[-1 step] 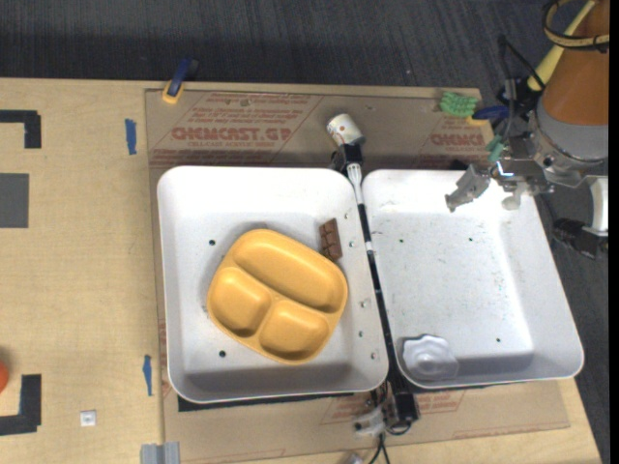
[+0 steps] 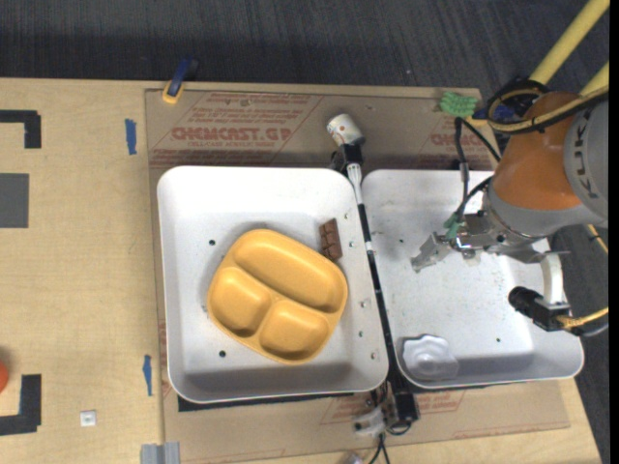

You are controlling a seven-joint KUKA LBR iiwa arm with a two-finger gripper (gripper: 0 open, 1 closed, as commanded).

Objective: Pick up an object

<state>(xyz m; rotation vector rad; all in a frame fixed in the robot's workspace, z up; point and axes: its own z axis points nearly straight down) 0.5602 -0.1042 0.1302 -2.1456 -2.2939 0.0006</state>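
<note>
Half the tool (image 2: 428, 253) hides under the arm (image 2: 542, 177)

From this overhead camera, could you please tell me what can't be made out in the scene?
- Claw, camera view: too small and blurred to tell whether it is open or shut, or whether it grips anything.
- Clear object in the right bin: its transparency against the white floor hides its shape.
- Small brown object beside the yellow tray: too small to identify.
- Red thing: cut off by the left edge.
</note>
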